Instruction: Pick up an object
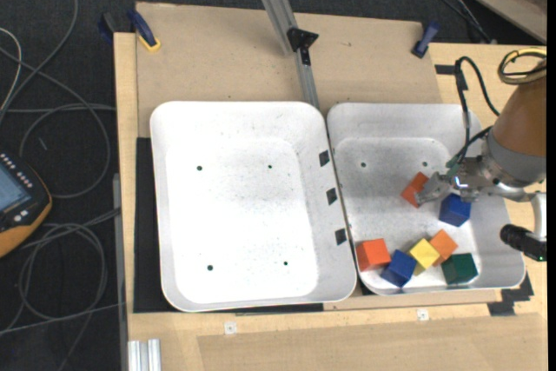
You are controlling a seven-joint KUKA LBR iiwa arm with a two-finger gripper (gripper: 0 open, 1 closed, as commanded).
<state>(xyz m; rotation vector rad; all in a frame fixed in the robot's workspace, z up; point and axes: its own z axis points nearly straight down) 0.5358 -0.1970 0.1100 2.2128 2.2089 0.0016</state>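
A: Low in the right bin (382,122), that gripper (440,188), reaching in from the right over the middle of the floor.

B: Agreed. Seems aimed at the orange block (415,188), which is touching it or just beside it on the left. As for the jaws, cannot tell whether apart, together or clamped on the block; too small and too shadowed.

A: Looks tilted, that orange block, with one corner up. Could be resting against the tool or half raised — cannot say which.

B: Worth watching the blue block (454,210) just near of the gripper. Close enough to get knocked by any sideways move.

A: And the cluster of blocks (424,255) along the near wall?

B: Packed tight, touching one another and hard against the rim. Awkward to grasp there, so probably sensible to go for the lone one out on open floor.

A: Room to move, then?

B: Plenty to the left and far side of the orange block, with bare white floor up to the rim. Straight up looks freest. Beyond the shared rims, the left bin (226,107).
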